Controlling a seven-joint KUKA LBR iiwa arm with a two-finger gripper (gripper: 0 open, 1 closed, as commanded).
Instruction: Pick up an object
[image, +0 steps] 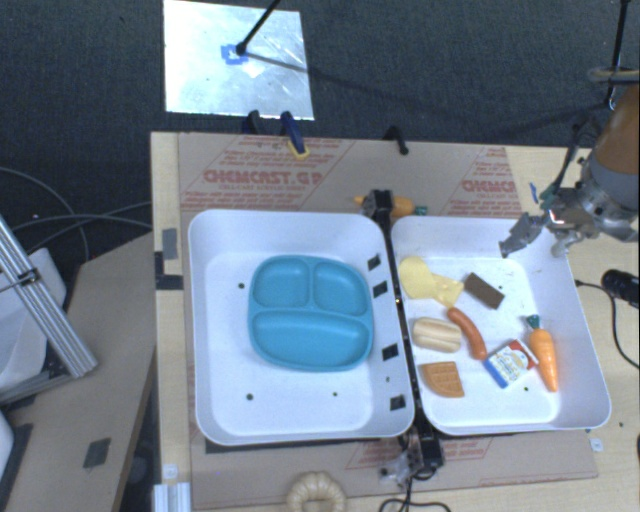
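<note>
While hovering above right bin, end effector open, holding nothing.

Right bin's far strip lies bare; toy food crowds its middle.

Right bin: yellow pear, brown block, sausage, bun, cracker, carrot, all lying flat.

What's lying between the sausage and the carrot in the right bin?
A small red, white and blue packet lies between the sausage and the carrot, in the camera view.
</note>
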